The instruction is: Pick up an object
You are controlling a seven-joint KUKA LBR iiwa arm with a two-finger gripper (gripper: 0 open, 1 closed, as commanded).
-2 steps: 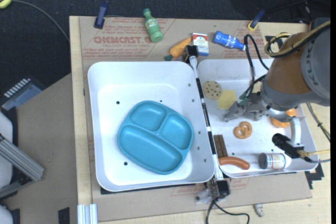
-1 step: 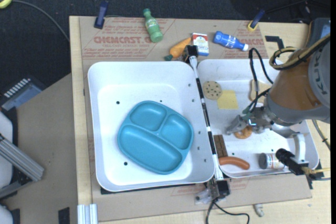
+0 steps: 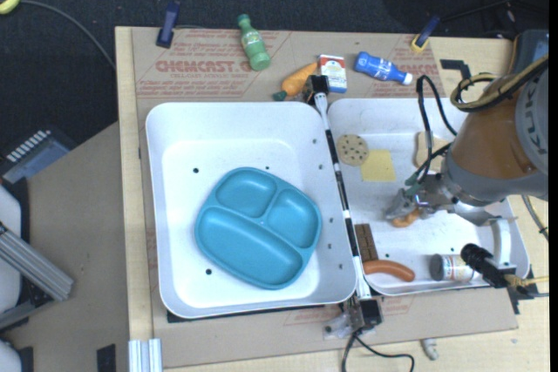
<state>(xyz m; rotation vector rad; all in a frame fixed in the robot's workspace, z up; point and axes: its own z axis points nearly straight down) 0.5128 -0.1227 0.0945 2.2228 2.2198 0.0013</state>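
Two white bins sit side by side on the brown bench (image 3: 218, 48). The left bin (image 3: 174, 126) holds one big thing, a blue divided plate (image 3: 257, 226) lying flat and slightly askew. The grey and orange arm (image 3: 493, 144) comes in from the right of the frame and bends down over the right bin (image 3: 375, 200), with its gripper (image 3: 408, 206) low near the middle of that bin.

Right under the gripper's tip lies a small orange piece (image 3: 403, 220), rounded and glossy, darker at one end; most of it is covered from above. Whether the gripper is spread, closed or pinching the piece, I cannot tell from here.

At the lower edge of the same bin lie an orange sausage (image 3: 390, 271) and, to its right, a small pale bottle (image 3: 452, 267) on its side. A brown bar (image 3: 364, 241) lies just above the sausage. Towards the upper left of the bin, a yellow square slice (image 3: 378, 165) lies beside a round speckled cookie (image 3: 351, 149).

On the bench above the bins lie a green bottle (image 3: 254, 43), a blue bottle (image 3: 382, 68) and a little carton (image 3: 332, 72).
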